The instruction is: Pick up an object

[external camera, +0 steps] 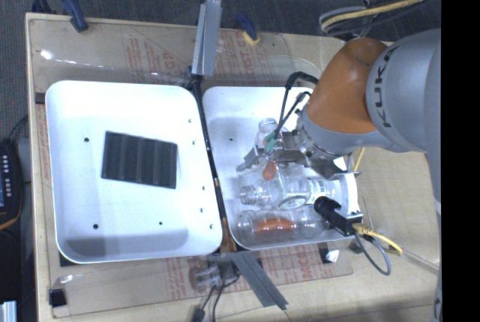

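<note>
Looming closest to us, the grey arm (397,95) with its orange band reaches in from the right over the right bin (217,163), where we see its gripper (274,155) low among clear plastic bottles (281,219) piled in that bin's near half. We cannot tell how the gripper stands. On the left bin (67,163) floor lies a dark ribbed slab (139,160), well apart.

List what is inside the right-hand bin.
The right bin holds a jumble of clear plastic items, one with an orange part. The end effector reaches in over them. The arm covers the bin's right part, so anything there is hidden.
</note>
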Robot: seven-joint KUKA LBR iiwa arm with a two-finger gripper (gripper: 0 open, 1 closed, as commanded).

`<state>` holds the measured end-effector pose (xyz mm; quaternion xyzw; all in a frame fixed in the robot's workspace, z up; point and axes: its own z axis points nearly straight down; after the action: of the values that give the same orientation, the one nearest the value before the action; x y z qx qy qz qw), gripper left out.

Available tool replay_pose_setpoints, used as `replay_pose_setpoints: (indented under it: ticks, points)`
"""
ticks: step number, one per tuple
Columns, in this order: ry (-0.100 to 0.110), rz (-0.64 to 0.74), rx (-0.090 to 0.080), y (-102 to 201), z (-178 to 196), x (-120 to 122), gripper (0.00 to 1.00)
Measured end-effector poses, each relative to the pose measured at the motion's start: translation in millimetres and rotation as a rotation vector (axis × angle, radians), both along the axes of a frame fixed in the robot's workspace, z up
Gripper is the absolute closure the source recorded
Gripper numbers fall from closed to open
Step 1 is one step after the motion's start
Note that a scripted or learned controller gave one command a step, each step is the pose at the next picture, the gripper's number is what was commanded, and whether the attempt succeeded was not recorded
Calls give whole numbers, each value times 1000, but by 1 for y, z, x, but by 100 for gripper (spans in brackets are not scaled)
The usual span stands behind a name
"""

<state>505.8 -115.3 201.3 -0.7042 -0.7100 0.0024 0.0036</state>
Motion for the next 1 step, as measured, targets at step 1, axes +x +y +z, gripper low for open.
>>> replay_pose_setpoints:
  ticks: [1]
  points:
    - [-2,6,-1,-83,-40,21,0]
